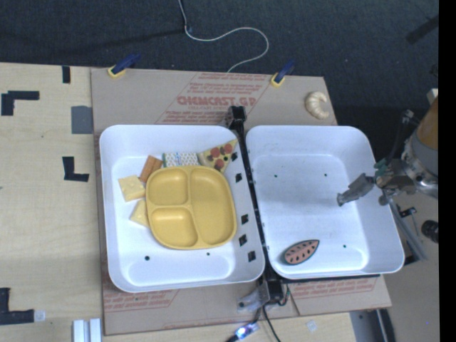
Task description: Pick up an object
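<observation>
Right now the gripper [350,194] hangs over the right bin [356,142] by its right wall, above the brown leaf-shaped piece [301,251]; finger spacing unclear.

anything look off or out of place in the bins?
Mostly tidy. The yellow divided plate lies on top of several small items in the left bin, partly hiding them. A beige lump sits outside the bins on the cardboard.

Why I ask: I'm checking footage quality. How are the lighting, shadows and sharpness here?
Camera view: light is even and soft, without harsh glare on the white bins; the yellow plate casts a faint shadow; the gripper looks slightly blurred; the leaf-shaped toy is small, its detail soft.
</observation>
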`<state>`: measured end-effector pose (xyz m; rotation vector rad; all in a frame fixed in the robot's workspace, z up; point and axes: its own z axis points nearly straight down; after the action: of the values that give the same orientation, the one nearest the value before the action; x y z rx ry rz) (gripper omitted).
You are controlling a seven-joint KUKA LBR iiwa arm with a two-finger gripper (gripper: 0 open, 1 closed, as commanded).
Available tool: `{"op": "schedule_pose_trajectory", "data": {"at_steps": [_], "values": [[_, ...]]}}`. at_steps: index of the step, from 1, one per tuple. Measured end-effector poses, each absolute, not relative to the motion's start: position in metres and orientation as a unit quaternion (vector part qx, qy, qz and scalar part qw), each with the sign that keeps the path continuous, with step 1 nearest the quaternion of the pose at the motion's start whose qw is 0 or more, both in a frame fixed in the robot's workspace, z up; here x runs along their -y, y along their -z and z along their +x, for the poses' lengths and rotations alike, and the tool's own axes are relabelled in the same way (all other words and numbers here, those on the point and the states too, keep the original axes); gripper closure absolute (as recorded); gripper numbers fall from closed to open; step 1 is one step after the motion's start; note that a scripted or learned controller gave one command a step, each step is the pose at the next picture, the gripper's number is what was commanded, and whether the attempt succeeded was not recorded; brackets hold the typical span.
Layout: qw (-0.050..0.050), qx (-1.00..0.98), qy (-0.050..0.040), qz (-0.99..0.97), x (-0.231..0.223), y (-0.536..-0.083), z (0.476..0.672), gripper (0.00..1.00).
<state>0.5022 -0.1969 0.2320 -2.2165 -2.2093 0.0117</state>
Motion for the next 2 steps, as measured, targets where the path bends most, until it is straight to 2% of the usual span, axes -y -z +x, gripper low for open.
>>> {"op": "schedule_pose_trajectory", "data": {"at_steps": [1,2], "values": [[0.001,0.707,-0.0006,-0.707,0.197,-0.238,0.505,0.0],[0.002,0.707,-0.0016,-0.707,0.2,-0.194,0.506,0.0]]}}
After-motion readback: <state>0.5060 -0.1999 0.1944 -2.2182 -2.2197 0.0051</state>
